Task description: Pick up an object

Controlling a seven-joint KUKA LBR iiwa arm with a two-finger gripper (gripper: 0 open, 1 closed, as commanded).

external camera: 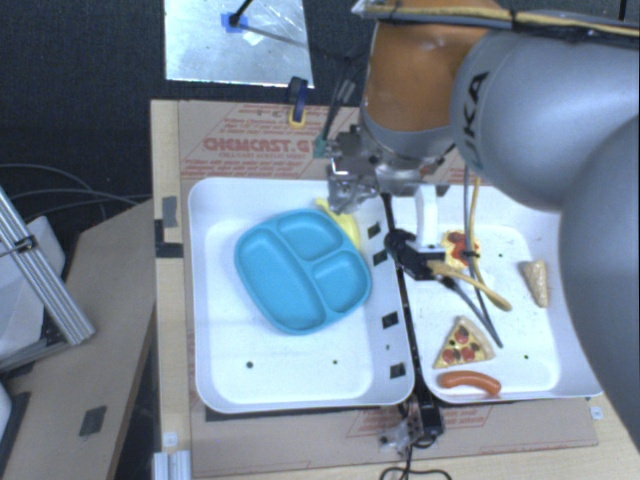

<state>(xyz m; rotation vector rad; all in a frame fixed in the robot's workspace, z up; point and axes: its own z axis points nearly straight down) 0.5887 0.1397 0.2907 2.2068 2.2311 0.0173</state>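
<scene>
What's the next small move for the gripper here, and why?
Probably a short descent straight down. The gripper hangs at the far edge of the left bin, right above a yellow object that peeks out from behind the blue divided plate. Nothing is visibly between its fingers, so lowering onto that yellow piece looks like the nearest pick; whether the fingers are open can't be made out.

This is a robotics lab bench, not a home or kitchen. A large grey industrial arm point(540, 98) with an orange band reaches over two white bins point(215, 368) set on a cardboard sheet point(250, 143). Loose cables point(60, 198) trail at the left beside an aluminium frame rail point(35, 268), and a foil-like sheet point(235, 28) lies at the far side.
</scene>
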